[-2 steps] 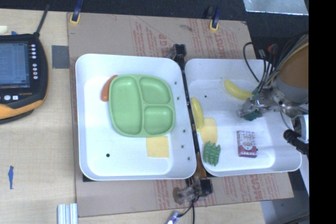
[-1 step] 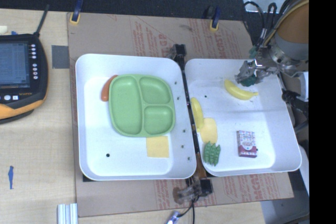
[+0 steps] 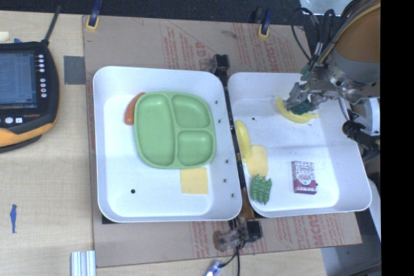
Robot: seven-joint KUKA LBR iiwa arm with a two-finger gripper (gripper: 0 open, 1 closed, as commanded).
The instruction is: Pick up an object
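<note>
Two white bins (image 3: pixel 103 139), one green tray (image 3: pixel 173 129), end effector (image 3: pixel 301 100) over banana (image 3: pixel 294 114), grip unclear

The yellow banana-like piece (image 3: pixel 296 114) lies curved in the upper middle of the right bin (image 3: pixel 336 200), directly under the end effector (image 3: pixel 301 99), which partly covers it. Lower right in that bin a small red packet (image 3: pixel 304 176) lies flat. Along the bin's left wall sit a pale yellow piece (image 3: pixel 250 148) and, just below it, a green pod-like piece (image 3: pixel 261 189).
</note>
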